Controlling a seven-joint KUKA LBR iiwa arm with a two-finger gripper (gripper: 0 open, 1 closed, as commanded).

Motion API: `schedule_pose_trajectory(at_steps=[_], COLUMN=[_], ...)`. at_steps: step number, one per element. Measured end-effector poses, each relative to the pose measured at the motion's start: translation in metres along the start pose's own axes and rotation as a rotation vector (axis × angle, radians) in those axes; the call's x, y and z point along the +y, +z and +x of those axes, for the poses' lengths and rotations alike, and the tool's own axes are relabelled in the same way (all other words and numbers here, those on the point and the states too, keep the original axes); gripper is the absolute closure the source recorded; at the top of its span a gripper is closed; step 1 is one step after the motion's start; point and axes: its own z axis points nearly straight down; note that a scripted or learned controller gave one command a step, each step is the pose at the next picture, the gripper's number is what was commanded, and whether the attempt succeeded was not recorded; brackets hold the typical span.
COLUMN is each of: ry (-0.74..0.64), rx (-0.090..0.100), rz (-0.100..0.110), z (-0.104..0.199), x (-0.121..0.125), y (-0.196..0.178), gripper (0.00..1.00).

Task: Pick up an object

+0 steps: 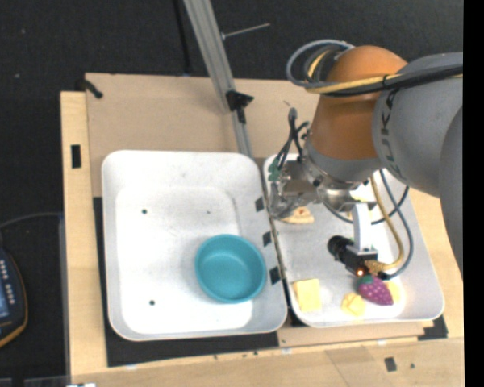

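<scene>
The hand (289, 196) is low over the right bin (423, 297), close to the bin's left wall, beside the edge that it shares with the left bin (145, 168). I cannot tell if the hand is open or closed. A small tan object (302, 215) lies just under the hand, partly hidden; its long axis seems to run left to right. The front of the right bin is more crowded: a pale yellow block (308, 294) by the left wall, a small yellow piece (353, 303) and a purple grape bunch (377, 291) touching it. The grape bunch points its long side across the bin. The bin's middle floor is free. In the left bin a blue bowl (230, 268) stands upright near the front right corner.
</scene>
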Motion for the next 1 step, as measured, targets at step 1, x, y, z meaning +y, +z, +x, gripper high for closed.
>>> schedule_pose_trajectory(at_steps=[1], ry=[-0.003], rx=[0.001], rz=[0.001], z=[0.0595], x=[-0.0121], y=[-0.0008], gripper=[1.00])
